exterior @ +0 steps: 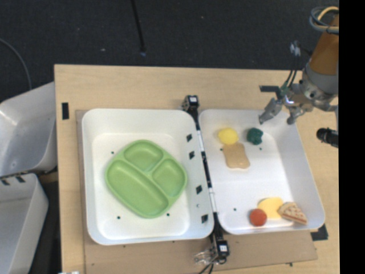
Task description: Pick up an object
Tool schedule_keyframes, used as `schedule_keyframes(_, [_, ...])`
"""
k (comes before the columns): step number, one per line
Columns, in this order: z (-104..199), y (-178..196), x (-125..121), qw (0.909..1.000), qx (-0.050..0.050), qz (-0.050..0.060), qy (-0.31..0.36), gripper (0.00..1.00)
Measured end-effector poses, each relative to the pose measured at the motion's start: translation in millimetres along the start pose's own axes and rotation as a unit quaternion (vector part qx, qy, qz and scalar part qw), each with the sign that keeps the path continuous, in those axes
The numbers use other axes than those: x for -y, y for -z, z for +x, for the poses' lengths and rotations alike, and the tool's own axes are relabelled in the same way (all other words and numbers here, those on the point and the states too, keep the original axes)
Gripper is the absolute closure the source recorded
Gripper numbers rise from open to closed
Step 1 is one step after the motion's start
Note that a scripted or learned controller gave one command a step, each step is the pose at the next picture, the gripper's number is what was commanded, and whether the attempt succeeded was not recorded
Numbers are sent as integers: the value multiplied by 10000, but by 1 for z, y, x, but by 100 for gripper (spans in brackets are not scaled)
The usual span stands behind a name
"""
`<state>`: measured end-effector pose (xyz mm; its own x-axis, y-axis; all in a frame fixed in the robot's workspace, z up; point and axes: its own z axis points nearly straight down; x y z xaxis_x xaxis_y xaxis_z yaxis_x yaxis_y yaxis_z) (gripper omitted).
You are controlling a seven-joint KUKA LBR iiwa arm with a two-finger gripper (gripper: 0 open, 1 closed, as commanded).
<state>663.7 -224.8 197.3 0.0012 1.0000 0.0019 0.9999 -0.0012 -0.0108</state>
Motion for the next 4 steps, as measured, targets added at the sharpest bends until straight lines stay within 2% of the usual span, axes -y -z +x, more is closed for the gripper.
schedule_keyframes(1, [0, 7, -3, 10000, 15, -56, 16, 0])
schedule_keyframes(3, [6, -94, 0, 10000, 11, -29, 36, 0])
schedule_keyframes(4, [5, -80, -1, 10000, 33, -54, 52, 100])
